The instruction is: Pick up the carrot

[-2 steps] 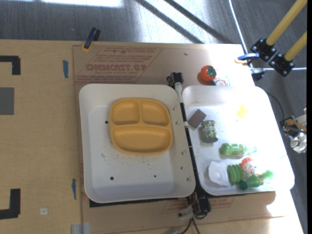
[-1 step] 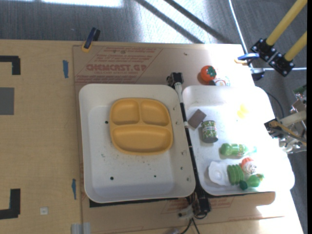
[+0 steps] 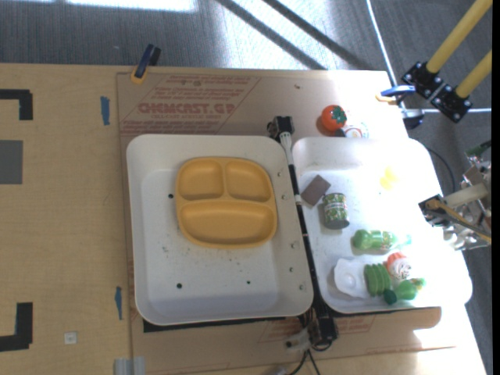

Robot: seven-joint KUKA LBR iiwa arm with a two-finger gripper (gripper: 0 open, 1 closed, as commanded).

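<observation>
Whether the jaws are released or clenched cannot be told. The carrot, taken to be the small orange piece, lies near the front of the right bin, touching green toys. The left bin holds a yellow plate. By this evidence nothing is grasped or lifted: approach, grip and lift all remain.

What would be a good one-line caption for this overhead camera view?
Yellow divided plate in the left bin; small toy foods cluster in the right bin.
</observation>
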